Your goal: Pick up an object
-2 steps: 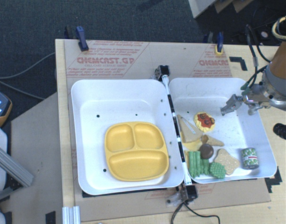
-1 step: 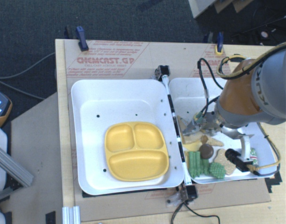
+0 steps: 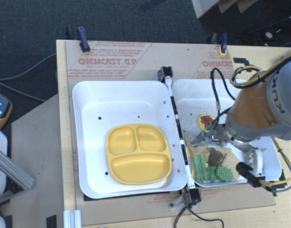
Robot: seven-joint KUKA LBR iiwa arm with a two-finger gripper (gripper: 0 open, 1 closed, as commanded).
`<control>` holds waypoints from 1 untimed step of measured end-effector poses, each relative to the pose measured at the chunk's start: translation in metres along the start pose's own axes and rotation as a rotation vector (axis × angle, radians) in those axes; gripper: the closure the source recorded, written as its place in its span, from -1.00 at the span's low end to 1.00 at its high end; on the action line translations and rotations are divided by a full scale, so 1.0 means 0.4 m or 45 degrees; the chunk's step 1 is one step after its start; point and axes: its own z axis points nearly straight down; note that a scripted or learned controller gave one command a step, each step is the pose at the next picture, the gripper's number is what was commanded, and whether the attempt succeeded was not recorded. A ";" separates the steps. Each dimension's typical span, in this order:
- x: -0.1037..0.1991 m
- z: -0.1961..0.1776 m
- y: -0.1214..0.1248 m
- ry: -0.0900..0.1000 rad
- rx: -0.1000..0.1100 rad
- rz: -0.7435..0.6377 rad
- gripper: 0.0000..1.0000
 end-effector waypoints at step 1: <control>-0.126 0.012 0.124 -0.004 0.010 -0.002 -1.00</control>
